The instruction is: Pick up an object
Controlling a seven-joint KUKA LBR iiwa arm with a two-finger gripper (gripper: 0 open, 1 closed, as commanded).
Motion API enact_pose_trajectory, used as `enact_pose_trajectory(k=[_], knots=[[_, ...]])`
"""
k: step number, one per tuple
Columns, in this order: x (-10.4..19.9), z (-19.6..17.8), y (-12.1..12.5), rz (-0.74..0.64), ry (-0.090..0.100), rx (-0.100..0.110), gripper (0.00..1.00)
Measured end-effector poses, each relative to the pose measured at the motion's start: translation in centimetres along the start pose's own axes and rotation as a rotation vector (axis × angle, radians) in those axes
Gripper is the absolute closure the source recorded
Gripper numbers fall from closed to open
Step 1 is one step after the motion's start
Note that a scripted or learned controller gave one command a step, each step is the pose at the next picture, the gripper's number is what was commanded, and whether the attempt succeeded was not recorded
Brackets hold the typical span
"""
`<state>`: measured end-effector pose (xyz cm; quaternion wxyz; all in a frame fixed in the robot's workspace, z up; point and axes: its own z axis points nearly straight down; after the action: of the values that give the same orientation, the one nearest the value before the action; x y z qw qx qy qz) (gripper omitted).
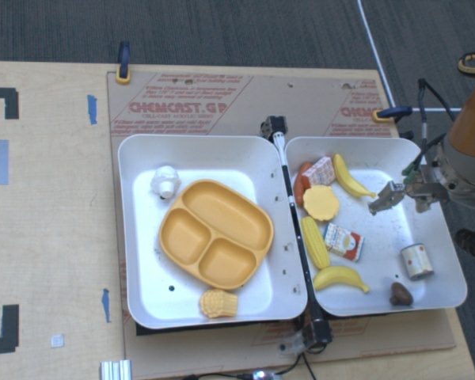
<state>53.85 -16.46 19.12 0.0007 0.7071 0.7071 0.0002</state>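
Grey gripper (385, 199) hangs spread, holding nothing, right of the yellow disc (321, 203); we should lower squarely onto one item

arm (467, 133) cut off at right edge — gripper (392, 195) blurred, small.

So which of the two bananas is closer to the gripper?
The upper banana, at the right bin's far side, left of the gripper; the other banana lies at the near edge.

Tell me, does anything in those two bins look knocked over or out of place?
Mildly. The small can in the right bin lies on its side. In the left bin, the yellow divided plate sits askew to the walls. Nothing looks spilled or broken.
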Motion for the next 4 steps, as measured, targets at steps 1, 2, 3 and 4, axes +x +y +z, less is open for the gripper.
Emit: enact_pose_trajectory(k=[1, 2, 3, 4], knots=[[1.5, 10.2, 1.5, 0.000, -0.003, -0.012, 0.00], [6.4, 10.3, -0.6, 0.001, -0.001, -0.009, 0.00], [7.2, 10.5, -3.2, 0.000, 0.000, -0.003, 0.00], [7.2, 10.5, -3.5, -0.001, 0.000, -0.004, 0.00]])
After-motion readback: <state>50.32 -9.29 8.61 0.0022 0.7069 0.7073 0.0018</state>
